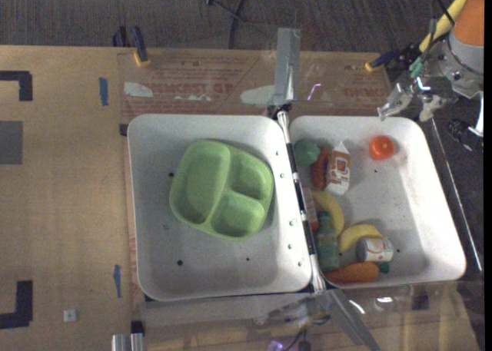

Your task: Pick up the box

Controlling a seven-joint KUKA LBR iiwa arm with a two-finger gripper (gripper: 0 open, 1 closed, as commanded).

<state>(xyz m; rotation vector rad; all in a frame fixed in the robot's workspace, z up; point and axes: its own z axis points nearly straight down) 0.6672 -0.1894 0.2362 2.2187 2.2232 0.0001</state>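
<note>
I see the surface [61,211] carrying two bins; the right bin [415,211] lies below-left of my jaws [406,102], which hover spread and hold nothing above its far rim. The box [338,169], white and red, rests untouched down-left of them beside the green plate's [223,188] bin. Nothing is done; reach and grasp remain.

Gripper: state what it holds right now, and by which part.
Nothing is held. The gripper hangs above the far right corner of the right bin, with nothing between its fingers. The box lies in that bin among the toy food, apart from the gripper.
</note>
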